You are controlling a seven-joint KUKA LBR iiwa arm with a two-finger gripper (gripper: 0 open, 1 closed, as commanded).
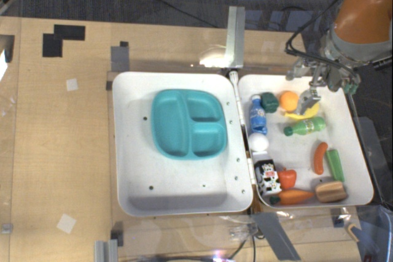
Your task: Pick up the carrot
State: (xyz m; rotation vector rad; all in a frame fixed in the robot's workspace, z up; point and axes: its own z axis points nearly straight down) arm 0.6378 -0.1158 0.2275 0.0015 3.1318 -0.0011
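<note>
The arm (368, 9) is cut off by the right and top edges, its gripper (310, 98) hides part of the banana (305, 112) in the right bin (359, 150), and the gripper's fingers are too small to tell apart.

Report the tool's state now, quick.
Tool: cannot be told whether open or closed; it hangs over the banana in the right bin, far from the carrot.

Carrot (296, 196): lay against the right bin's front wall (319, 204), hemmed by the tomato (287, 178), cow toy (266, 177) and bread (331, 191).
Free room: bare floor (298, 153) behind it.
</note>
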